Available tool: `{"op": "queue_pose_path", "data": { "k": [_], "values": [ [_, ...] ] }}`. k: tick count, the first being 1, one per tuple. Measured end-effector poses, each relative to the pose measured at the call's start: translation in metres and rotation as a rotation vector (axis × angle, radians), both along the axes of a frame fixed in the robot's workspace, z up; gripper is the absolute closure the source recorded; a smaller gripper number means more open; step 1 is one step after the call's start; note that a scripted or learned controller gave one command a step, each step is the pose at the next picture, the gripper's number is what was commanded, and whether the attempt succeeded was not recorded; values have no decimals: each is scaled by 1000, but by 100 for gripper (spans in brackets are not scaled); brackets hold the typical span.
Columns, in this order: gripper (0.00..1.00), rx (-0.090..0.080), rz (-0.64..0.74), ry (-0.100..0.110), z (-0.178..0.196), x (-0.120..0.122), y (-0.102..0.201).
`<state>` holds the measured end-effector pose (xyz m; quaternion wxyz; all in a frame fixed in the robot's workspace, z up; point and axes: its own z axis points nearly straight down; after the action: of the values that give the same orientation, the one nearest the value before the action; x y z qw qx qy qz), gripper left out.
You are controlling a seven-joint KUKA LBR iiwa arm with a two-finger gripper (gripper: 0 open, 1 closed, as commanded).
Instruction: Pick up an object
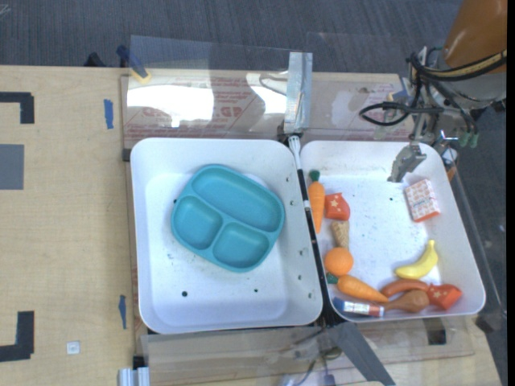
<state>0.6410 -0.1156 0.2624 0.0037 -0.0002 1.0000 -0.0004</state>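
My gripper [420, 162] hangs open over the far right corner of the right bin [378, 175], with nothing between its fingers. Just below it lies a pink and white packet [422, 199]. A carrot [316, 202], a red piece [337, 207], a beige piece [341, 233] and an orange [339, 260] line the bin's left side. Along the near edge lie a second carrot [360, 288], a small tube [362, 307], a brown drumstick [407, 298], a red item [445, 296] and a banana [422, 264].
The left bin [161, 288] holds a teal divided plate [229, 217]. A clear plastic panel with a metal post [297, 95] stands behind the bins. Black cables [390, 111] loop near the wrist. Wooden bench [56, 215] extends to the left.
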Motion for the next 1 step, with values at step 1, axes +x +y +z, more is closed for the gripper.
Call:
{"op": "queue_pose_path", "data": {
  "k": [1],
  "values": [
    [0, 3, -64, 17, -138, 23, -51]
  ]
}}
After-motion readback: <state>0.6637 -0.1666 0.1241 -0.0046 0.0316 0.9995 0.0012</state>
